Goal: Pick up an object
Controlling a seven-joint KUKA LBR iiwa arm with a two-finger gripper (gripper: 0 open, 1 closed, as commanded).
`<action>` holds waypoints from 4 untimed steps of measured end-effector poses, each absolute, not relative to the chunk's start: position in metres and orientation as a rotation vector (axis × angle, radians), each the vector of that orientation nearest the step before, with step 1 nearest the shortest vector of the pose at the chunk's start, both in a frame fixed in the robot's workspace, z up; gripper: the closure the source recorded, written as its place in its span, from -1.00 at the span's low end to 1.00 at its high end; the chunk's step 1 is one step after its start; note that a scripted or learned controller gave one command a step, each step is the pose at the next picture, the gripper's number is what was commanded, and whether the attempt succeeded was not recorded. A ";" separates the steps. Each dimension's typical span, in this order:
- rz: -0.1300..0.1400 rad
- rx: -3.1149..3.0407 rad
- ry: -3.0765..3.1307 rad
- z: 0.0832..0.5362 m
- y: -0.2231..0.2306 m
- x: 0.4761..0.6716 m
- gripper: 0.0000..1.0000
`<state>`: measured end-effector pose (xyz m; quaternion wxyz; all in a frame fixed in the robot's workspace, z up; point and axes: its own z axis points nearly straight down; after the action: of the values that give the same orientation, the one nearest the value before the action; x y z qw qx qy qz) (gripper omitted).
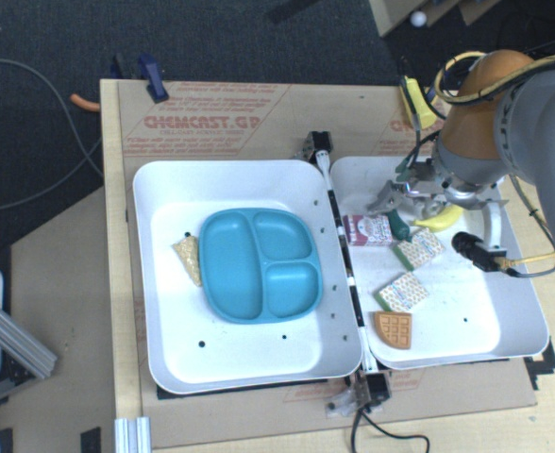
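- The arm's gripper hangs low over the back of the right bin; whether it is released or clenched cannot be told.
- A yellow banana lies just beside it, a patterned packet close by.
- A waffle sits well apart, near the front.
- A blue divided plate rests in the left bin.

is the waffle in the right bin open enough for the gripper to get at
Probably yes: the waffle lies flat at the right bin's near edge, nothing on top, apart from the gripper.
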<state>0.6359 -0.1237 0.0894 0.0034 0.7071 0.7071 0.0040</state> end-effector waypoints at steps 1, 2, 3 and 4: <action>0.011 2.217 2.216 0.089 -0.139 0.617 -1.00; 0.002 2.220 2.223 0.085 -0.090 0.667 -1.00; -0.002 2.223 2.222 0.085 -0.100 0.639 -1.00; 0.000 2.222 2.222 0.095 -0.099 0.639 1.00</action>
<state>0.6391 -0.0993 0.0949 -0.0001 0.7071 0.7071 -0.0001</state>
